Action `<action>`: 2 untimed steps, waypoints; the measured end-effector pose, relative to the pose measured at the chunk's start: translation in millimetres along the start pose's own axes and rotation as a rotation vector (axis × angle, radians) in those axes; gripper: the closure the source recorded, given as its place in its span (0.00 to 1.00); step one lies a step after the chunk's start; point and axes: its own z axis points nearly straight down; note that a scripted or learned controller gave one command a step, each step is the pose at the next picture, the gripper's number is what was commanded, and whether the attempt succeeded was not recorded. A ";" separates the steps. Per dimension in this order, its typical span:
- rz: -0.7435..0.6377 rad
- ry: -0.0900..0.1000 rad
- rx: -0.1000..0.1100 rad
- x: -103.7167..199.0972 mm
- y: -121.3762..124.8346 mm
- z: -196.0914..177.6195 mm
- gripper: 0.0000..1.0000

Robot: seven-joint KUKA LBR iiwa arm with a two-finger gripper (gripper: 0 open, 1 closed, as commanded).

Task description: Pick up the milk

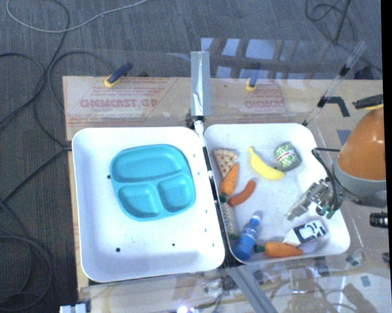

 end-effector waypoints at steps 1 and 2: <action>0.000 0.000 0.000 0.0 -0.1 0.1 0.00; 0.395 0.004 0.010 1.2 -7.5 25.2 0.00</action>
